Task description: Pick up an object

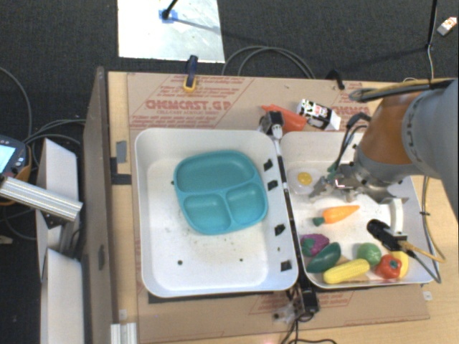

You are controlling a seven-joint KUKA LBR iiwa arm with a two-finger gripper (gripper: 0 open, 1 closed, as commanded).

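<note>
My gripper [334, 183] hangs low over the upper half of the right bin [315, 149], under the grey arm with its orange band. Just below it lies an orange carrot [339, 213], and a small yellow piece [305, 179] sits to its left. I see nothing held by the gripper. Along the bin's front edge lie a purple piece [313, 244], a dark green vegetable [325, 254], a yellow corn cob [346, 270], a green lime [368, 252] and a red tomato [389, 266].
The left bin [158, 192] holds a teal divided plate [219, 190]. Black clips [280, 229] line the wall between the bins. An orange and white item [301, 115] lies on the cardboard behind the right bin, among cables.
</note>
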